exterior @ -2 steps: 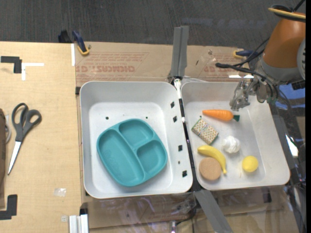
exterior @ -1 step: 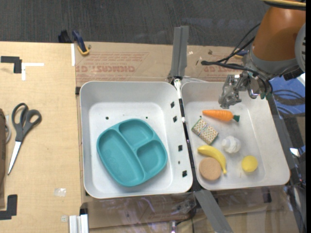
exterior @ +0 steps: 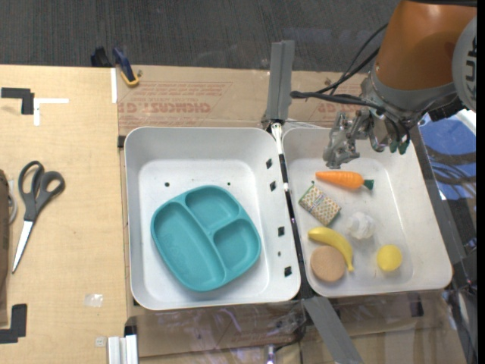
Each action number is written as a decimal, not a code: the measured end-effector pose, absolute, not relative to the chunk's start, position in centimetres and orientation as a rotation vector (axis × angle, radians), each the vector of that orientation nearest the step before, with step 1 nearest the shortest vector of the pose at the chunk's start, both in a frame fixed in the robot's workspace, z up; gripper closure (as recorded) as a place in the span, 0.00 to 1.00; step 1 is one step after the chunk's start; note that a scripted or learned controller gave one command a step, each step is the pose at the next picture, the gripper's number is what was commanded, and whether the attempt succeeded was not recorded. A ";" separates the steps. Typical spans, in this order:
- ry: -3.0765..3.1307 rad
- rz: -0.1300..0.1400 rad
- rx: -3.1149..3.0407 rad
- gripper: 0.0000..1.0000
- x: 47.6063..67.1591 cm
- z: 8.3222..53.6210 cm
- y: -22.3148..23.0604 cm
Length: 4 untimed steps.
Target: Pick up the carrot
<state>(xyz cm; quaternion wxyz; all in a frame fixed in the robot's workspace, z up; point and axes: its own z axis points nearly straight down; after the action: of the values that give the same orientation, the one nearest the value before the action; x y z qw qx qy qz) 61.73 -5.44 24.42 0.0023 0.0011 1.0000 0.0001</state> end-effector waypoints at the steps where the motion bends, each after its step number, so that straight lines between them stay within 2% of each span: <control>1: 3.119 0.001 -0.373 1.00 55.9 19.2 -4.5; 2: 2.998 0.001 -0.922 1.00 57.4 19.5 -2.7; 3: 2.992 0.001 -0.941 1.00 59.1 23.7 3.0; 4: 2.770 0.001 -1.470 1.00 63.4 23.5 6.8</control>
<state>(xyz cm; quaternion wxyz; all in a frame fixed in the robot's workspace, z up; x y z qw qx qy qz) 63.43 6.81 23.46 0.0030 -0.4687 0.8834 0.0005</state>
